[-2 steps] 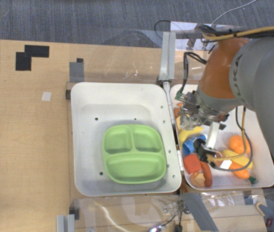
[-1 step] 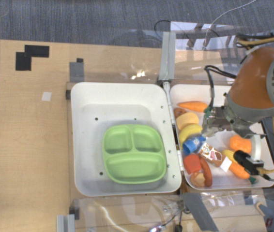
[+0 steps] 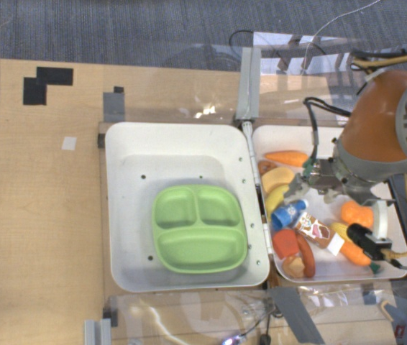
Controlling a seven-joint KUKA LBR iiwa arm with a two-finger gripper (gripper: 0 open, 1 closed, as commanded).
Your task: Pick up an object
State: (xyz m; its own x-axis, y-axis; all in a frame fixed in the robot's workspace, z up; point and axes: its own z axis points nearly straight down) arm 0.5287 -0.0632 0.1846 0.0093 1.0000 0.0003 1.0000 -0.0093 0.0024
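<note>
Big grey and orange arm (image 3: 390, 131) cut off by the right edge, covering the back right part of the right bin (image 3: 331, 273); hand (image 3: 317, 181) half hidden under the arm, fingers too blurry to tell; toys beneath it partly covered

Two bins (image 3: 128, 214), one green plate (image 3: 199, 228)

Toy food (image 3: 300, 225) crowds the right bin (image 3: 398, 270); the left bin (image 3: 128, 214) has bare floor around its green plate (image 3: 199, 228).

Wooden bench (image 3: 38, 214), grey carpet (image 3: 117, 20)
</note>
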